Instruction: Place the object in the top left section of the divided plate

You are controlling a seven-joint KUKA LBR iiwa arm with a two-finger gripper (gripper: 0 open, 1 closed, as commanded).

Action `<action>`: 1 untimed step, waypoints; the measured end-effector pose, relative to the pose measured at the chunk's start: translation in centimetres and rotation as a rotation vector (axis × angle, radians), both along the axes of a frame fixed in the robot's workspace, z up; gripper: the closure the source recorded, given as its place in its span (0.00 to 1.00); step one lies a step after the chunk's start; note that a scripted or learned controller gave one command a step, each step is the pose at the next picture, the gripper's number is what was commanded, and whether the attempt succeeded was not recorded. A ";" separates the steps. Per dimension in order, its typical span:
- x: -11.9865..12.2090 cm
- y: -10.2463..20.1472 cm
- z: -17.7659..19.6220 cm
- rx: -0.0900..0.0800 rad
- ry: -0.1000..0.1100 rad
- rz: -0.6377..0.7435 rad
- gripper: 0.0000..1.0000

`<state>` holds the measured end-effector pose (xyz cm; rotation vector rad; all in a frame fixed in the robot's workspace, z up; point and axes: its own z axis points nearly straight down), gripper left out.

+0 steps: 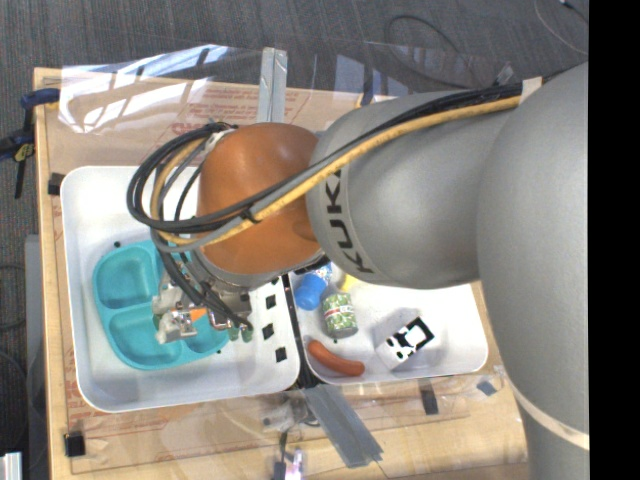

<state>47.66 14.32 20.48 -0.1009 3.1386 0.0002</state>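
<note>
Item: gripper over divided plate, left bin.
You cannot tell its jaws' state; it hangs over the plate's right sections, presumably for placement.

Your divided plate: teal, rounded, shallow, lies flat on floor of left white bin, toward bin's left half. Raised ridges split plate into sections; you see upper left section bare, lower left section bare. Plate's right side hidden under gripper and wrist.

Your object: cannot tell which item; small orange bit visible at gripper tip over plate's right part, too small to identify. Whether it sits between fingers, cannot tell.
</note>
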 end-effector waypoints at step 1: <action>2.7 -3.5 18.8 -0.001 -0.003 -0.109 1.00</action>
